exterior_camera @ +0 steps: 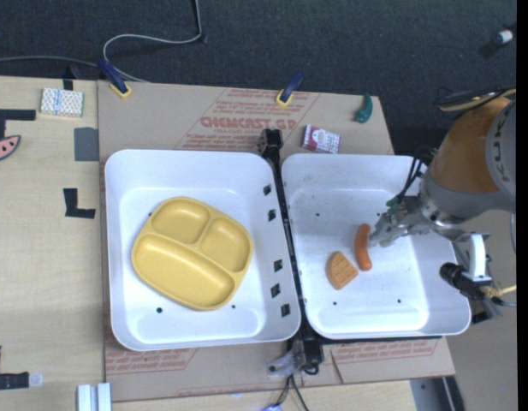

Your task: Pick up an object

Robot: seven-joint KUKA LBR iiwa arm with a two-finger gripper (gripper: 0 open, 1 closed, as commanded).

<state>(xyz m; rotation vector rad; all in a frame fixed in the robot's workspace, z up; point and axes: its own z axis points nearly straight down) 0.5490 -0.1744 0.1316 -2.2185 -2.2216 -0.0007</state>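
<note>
A: Seen from above, in the right bin (pixel 435 315): tool (pixel 385 229) low over the white floor, just right of an orange sausage-shaped piece (pixel 363 246). Fingers too small and dark to read; open or closed, impossible to tell. Nothing visibly between them.

B: Touching the sausage?

A: Very close, perhaps at its upper end; contact unclear. Just below and left of the sausage, a tan bread-like piece (pixel 341 270), the two nearly touching. Both near the middle of the bin floor, well apart from every wall. Plenty of bare white floor on all sides, most of it toward the near and right walls.

B: Any writing?

A: Red print on the cardboard sheet (pixel 238 122) under the bins, behind the left one: roughly "CHEMCAST", smaller lines beneath unreadable. Letters on the arm's (pixel 473 165) grey casing at the right edge, cut off. Small red-and-white packet (pixel 319 139) just behind the right bin, print too small to make out.

B: And the left side?

A: Left bin (pixel 127 298) holding a yellow divided plate (pixel 192 252), three compartments, set at a slant near the centre. Free floor mainly along the near wall. Bins side by side, black clips (pixel 275 238) along the seam. Further left, on the desk (pixel 32 255), black tape marks.
</note>
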